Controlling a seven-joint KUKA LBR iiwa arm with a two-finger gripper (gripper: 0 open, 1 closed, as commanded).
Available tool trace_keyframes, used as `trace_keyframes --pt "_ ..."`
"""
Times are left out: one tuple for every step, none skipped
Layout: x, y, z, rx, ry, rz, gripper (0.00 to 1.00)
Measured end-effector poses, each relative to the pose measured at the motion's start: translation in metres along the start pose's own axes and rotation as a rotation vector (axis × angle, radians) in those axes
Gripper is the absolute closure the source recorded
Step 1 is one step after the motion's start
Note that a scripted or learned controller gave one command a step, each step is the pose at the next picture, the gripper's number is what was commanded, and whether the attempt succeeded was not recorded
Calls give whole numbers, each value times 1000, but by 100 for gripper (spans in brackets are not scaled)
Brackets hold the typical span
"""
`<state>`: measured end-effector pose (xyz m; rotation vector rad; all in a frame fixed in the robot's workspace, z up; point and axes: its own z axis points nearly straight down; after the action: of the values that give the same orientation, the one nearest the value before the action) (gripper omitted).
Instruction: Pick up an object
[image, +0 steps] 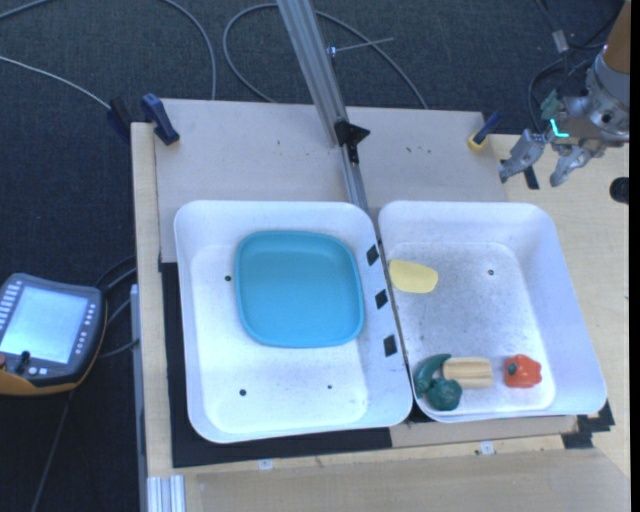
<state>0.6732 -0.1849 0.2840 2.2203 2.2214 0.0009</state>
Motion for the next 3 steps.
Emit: trace_keyframes --pt "0 0 0 0 0 0 0" --pt "-4 -8 46 4 1 1 0" --pt "-7 -11 108 6 1 0 0"
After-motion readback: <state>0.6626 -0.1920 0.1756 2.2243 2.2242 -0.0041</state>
